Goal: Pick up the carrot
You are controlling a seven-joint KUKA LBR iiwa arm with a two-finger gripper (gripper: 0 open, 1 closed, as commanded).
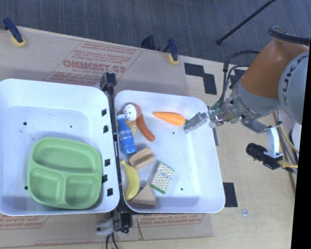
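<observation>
Hovering just right of the carrot (169, 117), the tool (195, 122) grips nothing, its opening unclear, so the pickup remains undone.

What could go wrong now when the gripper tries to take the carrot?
The carrot lies near the right bin's back wall, so the gripper might bump that rim or push the carrot against it. A hot dog lies close on the carrot's left, so a sliding carrot could knock into it.
</observation>
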